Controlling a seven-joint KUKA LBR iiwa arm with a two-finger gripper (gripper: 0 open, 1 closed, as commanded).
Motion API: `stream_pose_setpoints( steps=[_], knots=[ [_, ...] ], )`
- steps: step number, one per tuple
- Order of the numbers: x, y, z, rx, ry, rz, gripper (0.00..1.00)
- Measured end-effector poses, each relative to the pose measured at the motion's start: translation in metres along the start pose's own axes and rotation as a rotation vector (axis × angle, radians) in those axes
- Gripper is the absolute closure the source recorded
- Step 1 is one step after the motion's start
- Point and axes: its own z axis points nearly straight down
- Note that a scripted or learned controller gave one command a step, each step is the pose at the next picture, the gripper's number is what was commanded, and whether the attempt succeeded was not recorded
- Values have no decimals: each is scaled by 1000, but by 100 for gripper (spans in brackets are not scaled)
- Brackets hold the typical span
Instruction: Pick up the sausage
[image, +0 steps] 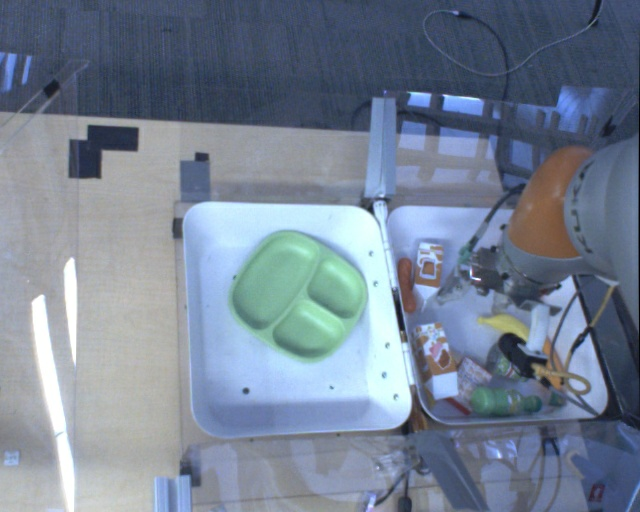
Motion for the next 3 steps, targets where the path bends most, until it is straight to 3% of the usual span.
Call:
stream_pose_setpoints(
  steps=[1,2,3],
  knots=[
    [8,-11,-2,-7,-7,-11,0],
    [27,1,1,6,5,-55,0],
    [5,18,-12,15,4,46,0]
  ],
)
